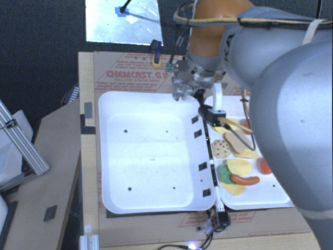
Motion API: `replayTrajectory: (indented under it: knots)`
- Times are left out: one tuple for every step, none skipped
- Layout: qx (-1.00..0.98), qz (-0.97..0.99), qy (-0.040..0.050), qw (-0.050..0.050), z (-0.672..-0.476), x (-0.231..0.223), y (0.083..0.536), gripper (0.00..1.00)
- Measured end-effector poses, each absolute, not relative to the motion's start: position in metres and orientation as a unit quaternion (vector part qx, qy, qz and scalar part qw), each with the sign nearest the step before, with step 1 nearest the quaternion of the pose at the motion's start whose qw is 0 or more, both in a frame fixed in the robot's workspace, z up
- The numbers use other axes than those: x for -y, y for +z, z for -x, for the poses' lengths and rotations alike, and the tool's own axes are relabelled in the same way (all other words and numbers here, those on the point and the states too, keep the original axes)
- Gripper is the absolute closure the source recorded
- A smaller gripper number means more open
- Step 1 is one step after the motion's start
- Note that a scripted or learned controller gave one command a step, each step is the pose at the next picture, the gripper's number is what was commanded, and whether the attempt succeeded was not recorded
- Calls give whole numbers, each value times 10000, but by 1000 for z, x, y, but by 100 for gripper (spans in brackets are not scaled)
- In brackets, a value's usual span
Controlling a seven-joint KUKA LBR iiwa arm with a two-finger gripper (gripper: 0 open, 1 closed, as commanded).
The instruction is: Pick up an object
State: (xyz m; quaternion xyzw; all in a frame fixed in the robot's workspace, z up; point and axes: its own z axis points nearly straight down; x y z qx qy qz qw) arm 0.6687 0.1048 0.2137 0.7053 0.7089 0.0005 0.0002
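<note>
Overhead, the grey two-finger gripper [182,91] hangs at the far rim of the shallow white left bin [145,160], near the divider; whether it is apart or together cannot be told. A round chocolate-chip cookie [221,149] and a reddish-brown sausage [244,179] lie in the shallow white right bin [260,196], apart from the gripper.

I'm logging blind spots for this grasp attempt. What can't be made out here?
Right bin: camera view, far and right parts hidden by the arm.
Red item: partly behind the arm, kind unclear.
Gripper: small and dim; whether it holds anything cannot be told.
</note>
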Motion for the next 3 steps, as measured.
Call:
replayTrajectory:
  knots:
    - [-7095,-7047,16,6,-669,-144,219,100]
    - [-7100,-7042,26,11,-669,-216,253,100]
    - [-7087,-7055,11,5,-669,-234,237,100]
